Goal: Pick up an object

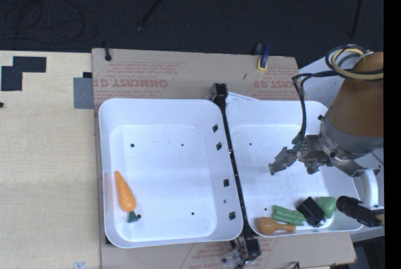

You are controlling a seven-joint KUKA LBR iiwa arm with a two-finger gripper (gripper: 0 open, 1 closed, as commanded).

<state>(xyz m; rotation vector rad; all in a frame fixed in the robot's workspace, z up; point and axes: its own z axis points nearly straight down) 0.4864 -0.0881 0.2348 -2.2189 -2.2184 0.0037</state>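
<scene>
On the bench (44, 155), the left bin (160, 114) held a toy carrot (124, 191), orange with a small dark green top, lying near its front left corner. In the right bin (263, 120), along the front wall, lay a tan pear-shaped piece (274, 226), a green pod-like piece (289, 215), a black block (311, 210) and a green lump (327, 204) partly hidden behind the block. The end effector (283, 162) hung above the right bin's floor with nothing between its parts; whether it was open or closed could not be told. The arm (357, 111) was cut off at the right.
</scene>
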